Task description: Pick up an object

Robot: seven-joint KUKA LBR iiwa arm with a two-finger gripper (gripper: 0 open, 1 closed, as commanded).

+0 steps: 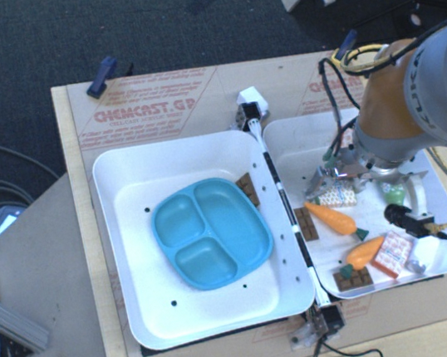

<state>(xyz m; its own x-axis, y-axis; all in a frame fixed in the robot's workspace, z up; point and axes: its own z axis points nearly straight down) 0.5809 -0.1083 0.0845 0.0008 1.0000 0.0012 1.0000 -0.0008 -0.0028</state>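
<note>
Blue and three-sectioned, the divided plate (212, 232) lies mid-floor in my left bin (115, 182). In the right bin (285, 143) my gripper (332, 175) hangs near the far-left part, just over a patterned white piece (335, 195); I cannot tell how its jaws stand. Two orange carrots (332, 218) lie toward the near edge.

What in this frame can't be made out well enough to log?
- Tool: the arm's wrist hangs over it in the camera view, so its grip state cannot be read.
- Patterned item under the tool: partly covered and too small to identify.
- Green item: mostly hidden by the arm.
- Red and white packet: print too small to read.
- Brown block by the blue plate: partly hidden behind the plate's rim.
</note>
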